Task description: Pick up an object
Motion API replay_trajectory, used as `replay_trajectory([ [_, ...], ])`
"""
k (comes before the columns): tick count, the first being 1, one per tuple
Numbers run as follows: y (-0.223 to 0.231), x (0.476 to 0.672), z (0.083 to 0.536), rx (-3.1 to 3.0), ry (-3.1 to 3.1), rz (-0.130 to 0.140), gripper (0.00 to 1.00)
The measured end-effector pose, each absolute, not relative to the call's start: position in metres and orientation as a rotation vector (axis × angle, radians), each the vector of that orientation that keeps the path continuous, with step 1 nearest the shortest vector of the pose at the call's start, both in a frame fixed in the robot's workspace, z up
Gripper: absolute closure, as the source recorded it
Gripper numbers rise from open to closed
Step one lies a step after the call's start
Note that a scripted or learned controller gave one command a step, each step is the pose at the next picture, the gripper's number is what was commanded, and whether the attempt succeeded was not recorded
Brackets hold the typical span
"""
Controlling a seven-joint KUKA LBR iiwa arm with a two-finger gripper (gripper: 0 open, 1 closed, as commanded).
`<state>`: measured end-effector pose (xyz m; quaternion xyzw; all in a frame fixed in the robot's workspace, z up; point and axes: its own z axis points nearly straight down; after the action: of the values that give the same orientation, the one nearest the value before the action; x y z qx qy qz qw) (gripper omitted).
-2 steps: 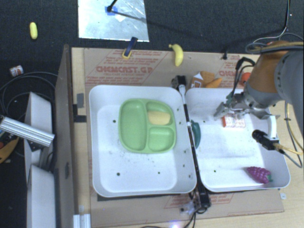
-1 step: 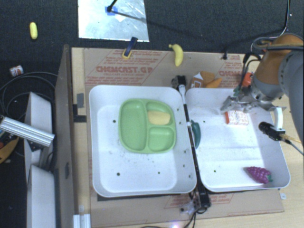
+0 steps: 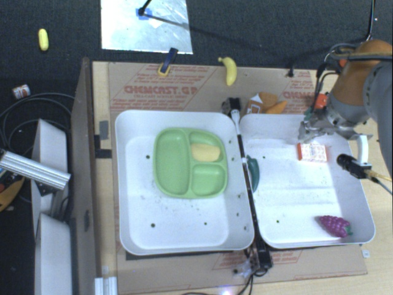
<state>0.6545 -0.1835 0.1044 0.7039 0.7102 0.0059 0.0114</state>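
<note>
In the right bin [image 3: 288, 226], a small red and white packet [image 3: 313, 153] lies near the far right corner. My gripper [image 3: 309, 131] hangs just above the packet's far edge, reaching in from the right. A purple bunch of grapes [image 3: 334, 225] rests near the right bin's front right corner. A teal object [image 3: 252, 171] leans on that bin's left wall. The left bin [image 3: 138, 226] holds a green divided plate [image 3: 178, 165] with a yellow item [image 3: 206, 152] in its upper right compartment.
Behind the bins, a yellow banana [image 3: 229, 70], an orange and white item [image 3: 268, 105] and a blue and yellow clip [image 3: 167, 62] lie on the cardboard [image 3: 129, 88]. A black divider runs between the two bins.
</note>
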Motion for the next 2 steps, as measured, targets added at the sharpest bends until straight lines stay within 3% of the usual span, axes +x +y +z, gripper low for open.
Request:
replay_trajectory([
  [1,-0.1169,0.6219,0.1948,2.206,2.229,0.012,1.0],
  [2,-0.1211,0.6205,0.1888,2.215,2.225,0.004,0.0],
])
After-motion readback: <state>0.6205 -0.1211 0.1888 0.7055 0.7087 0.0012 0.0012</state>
